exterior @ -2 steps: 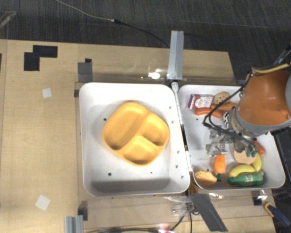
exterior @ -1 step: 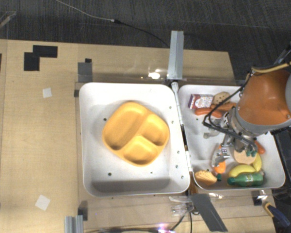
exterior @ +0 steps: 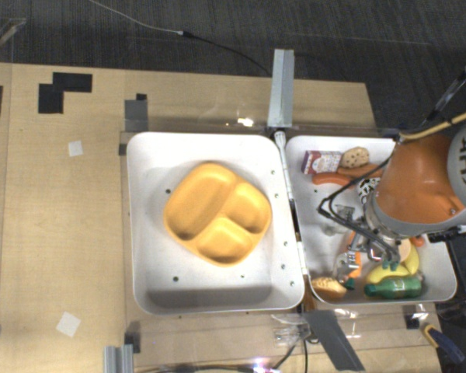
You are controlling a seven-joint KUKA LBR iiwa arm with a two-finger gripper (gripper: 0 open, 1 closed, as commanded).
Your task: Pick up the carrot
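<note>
I saw the yellow divided plate (exterior: 217, 212) alone in the left bin (exterior: 140, 231). In the right bin (exterior: 314, 231), the gripper (exterior: 356, 259) hung over an orange carrot (exterior: 355, 269) beside the banana (exterior: 396, 269); its grip I couldn't tell.

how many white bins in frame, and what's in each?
2. Left bin holds a yellow sectioned plate. Right bin holds toy food: a cookie, a banana and other pieces; the arm may hide more.

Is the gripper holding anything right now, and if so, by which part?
Cannot be told. The gripper is low in the right bin over an orange piece, likely the carrot, but no grip is visible.
</note>
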